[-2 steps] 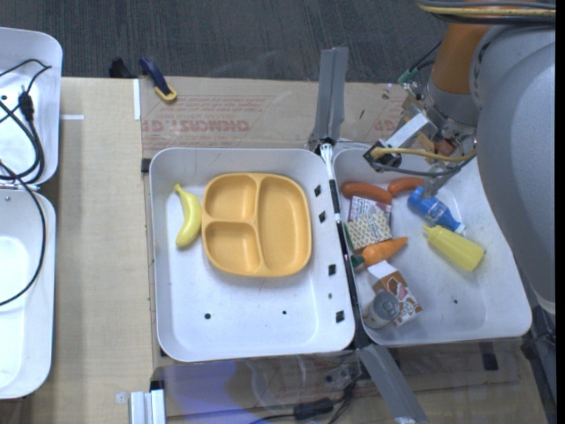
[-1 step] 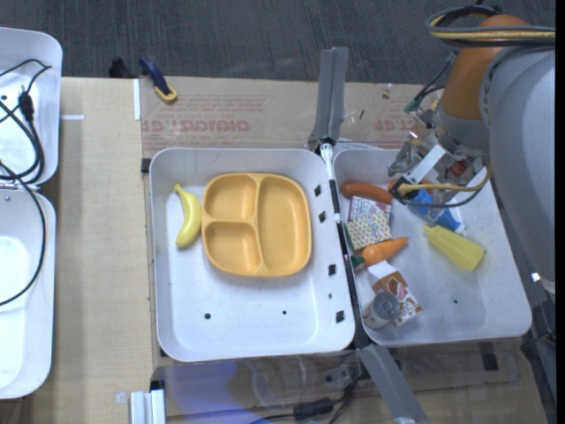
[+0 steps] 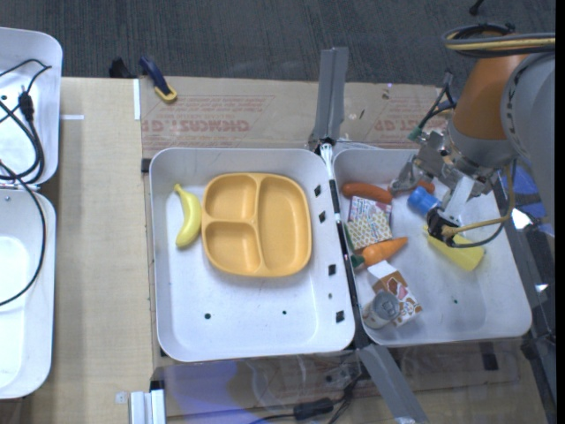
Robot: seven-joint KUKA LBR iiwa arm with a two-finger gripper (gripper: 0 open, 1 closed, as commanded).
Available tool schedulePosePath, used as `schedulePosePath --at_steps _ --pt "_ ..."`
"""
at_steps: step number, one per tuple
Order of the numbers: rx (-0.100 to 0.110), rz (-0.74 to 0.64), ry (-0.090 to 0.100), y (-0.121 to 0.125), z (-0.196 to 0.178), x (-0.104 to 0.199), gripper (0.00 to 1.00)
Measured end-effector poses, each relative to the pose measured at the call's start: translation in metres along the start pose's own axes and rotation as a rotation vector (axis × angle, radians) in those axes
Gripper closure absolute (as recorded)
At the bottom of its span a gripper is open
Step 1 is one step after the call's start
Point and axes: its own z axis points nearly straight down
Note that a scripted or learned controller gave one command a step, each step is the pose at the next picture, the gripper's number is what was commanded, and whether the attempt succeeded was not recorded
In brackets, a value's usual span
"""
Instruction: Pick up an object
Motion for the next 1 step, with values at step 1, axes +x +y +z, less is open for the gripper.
schedulePosePath --at_steps 1 --pt "-0.001 -0.082 0.000 0.0258 0.0469 0.0100 0.00"
